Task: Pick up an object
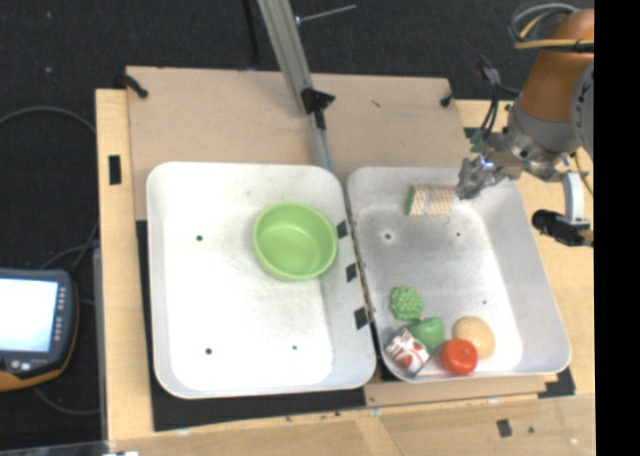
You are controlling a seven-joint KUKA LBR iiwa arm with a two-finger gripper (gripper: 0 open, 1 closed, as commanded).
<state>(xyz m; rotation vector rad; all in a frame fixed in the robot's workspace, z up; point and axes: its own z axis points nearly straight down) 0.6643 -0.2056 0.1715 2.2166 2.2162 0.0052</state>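
My gripper [472, 182] hangs over the far edge of the right bin [500, 264], just right of a small speckled block with a green end [430, 201]. Nothing shows between its fingers. At the bin's near end sit a green broccoli piece [405, 301], a green pepper [429, 331], a red-and-white can [406, 351], a red tomato [459, 356] and a pale yellow ball [475, 334]. A green bowl [294, 240] stands upright in the left bin [200, 324].
A metal pole [285, 34] slants from the top down to the gap between the bins. A tablet [35, 324] lies off the bench at the left. The arm's orange band [555, 79] is at the right edge.
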